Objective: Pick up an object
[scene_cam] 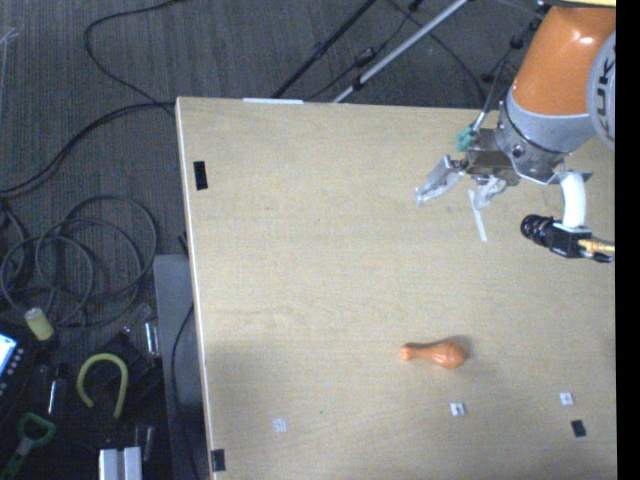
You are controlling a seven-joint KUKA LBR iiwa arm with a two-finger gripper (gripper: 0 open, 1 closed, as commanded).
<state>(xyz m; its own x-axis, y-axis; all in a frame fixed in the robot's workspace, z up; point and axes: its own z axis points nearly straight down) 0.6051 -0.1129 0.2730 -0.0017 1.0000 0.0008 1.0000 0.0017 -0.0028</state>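
- Camera view: a pale wooden bench top (330,268) takes up most of the picture, seen from above at a slant, with dark grey carpet (90,58) beyond its left and top edges.
- The arm (565,63) comes in at the upper right, its orange band above a grey wrist. Part of a dark letter, perhaps a "K", shows on the white casing at the far right edge; it is cut off and cannot be read with confidence.
- The gripper (458,196) hangs over the upper right part of the bench. Its two pale fingers are spread apart, one pointing left and one pointing down, with nothing between them.
- A small teal part (464,140) sits at the gripper's base, and a black fitting (545,231) with a white curved tube sticks out below the wrist.
- The orange object (436,353), shaped like a small gourd with a thin neck pointing left, lies flat on the bench, well below the gripper and well apart from it.
- Small black and white markers (200,175) dot the bench; none carries readable writing.
- On the carpet at left lie looped black cables (80,258) and a green curved tool (103,378).
- White rods (420,30) cross the carpet above the bench.
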